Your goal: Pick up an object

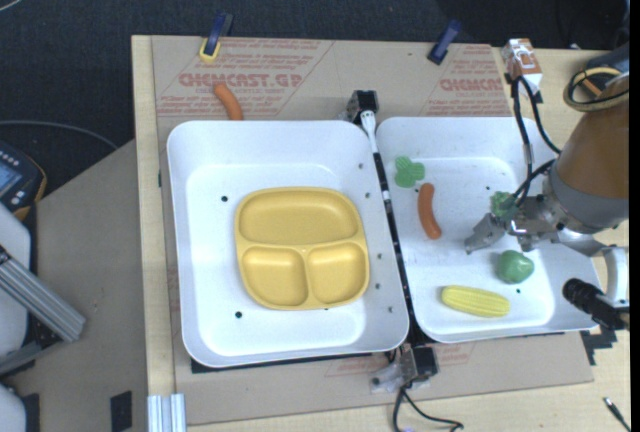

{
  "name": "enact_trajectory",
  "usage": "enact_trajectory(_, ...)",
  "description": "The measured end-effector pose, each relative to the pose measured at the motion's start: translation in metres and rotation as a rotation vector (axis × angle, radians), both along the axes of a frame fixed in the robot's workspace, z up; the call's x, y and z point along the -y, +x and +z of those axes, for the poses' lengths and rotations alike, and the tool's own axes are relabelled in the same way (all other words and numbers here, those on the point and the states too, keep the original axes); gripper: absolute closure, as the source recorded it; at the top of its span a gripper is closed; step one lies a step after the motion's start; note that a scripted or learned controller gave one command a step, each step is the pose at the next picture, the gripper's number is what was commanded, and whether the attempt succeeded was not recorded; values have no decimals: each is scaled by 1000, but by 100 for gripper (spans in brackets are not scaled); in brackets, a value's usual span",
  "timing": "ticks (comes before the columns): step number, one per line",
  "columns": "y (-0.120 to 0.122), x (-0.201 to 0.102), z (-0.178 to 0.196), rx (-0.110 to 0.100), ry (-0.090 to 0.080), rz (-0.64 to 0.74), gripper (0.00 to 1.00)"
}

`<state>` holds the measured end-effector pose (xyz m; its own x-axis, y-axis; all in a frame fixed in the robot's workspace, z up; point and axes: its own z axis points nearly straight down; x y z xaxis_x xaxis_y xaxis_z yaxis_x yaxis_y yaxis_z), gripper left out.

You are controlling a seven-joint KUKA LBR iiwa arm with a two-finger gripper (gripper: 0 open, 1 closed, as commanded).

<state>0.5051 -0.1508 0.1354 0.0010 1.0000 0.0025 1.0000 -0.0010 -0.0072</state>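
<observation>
My gripper hangs low over the right bin, its fingers spread open with nothing between them. A round green vegetable lies just below and right of the fingertips, apart from them. A yellow corn cob rests near the bin's front wall. To the left of the gripper lies a reddish-orange sausage, and a small leafy green piece sits beyond it. The grey arm with its orange band comes in from the right.
The left bin holds a yellow three-compartment plate. Another sausage lies on the cardboard behind the left bin, near a clamp. Cables run along the right bin's far right side.
</observation>
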Motion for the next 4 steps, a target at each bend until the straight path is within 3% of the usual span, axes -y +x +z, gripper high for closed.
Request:
enact_trajectory(1, -1, -1, -53, 2, 0, 0, 0)
enact_trajectory(2, 0, 0, -40, 8, -3, -1, 100)
enact_trajectory(4, 9, 0, 62, 13, -5, 2, 100)
